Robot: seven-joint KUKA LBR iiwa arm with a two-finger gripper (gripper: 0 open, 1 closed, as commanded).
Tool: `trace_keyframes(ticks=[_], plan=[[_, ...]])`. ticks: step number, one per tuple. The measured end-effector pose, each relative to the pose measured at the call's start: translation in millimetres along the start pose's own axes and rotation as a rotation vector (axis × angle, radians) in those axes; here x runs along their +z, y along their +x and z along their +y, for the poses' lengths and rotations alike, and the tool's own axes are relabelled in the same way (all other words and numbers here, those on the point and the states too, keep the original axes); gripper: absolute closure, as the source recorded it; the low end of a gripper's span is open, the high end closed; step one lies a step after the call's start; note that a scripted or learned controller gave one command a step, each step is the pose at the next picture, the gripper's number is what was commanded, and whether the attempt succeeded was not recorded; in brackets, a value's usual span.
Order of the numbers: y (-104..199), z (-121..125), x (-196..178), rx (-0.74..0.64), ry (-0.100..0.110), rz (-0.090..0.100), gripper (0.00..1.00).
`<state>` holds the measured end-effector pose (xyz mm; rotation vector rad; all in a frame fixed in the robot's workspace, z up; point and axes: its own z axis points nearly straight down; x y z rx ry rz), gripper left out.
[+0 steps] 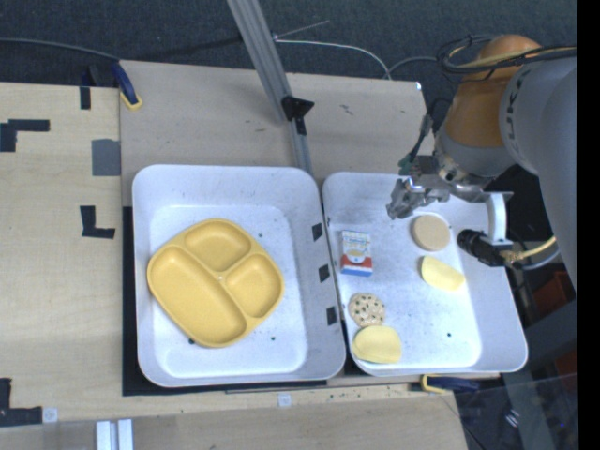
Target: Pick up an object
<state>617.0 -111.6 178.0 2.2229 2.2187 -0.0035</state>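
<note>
Arm w/ gripper [405, 202] is hovering over right bin [497, 345], beside tan disc [431, 232]; jaws' state unclear; prob. lining up a pick.

A wooden bench [56, 289] bears two white bins [150, 251] [487, 331] side by side

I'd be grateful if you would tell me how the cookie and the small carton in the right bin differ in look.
The cookie is round and tan with dark specks; the small carton is rectangular, white with blue and red print. The cookie touches a yellow piece at the near edge; the carton lies alone, farther back. The cookie looks a little smaller than the carton. Both lie flat along the left side of the right bin, apart from the gripper.
</note>
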Motion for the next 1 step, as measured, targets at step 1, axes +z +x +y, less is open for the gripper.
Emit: trace_keyframes(ticks=[1], plan=[[40.8, 33.4, -76.3, -0.008, -0.01, 0.002, 1.0]])
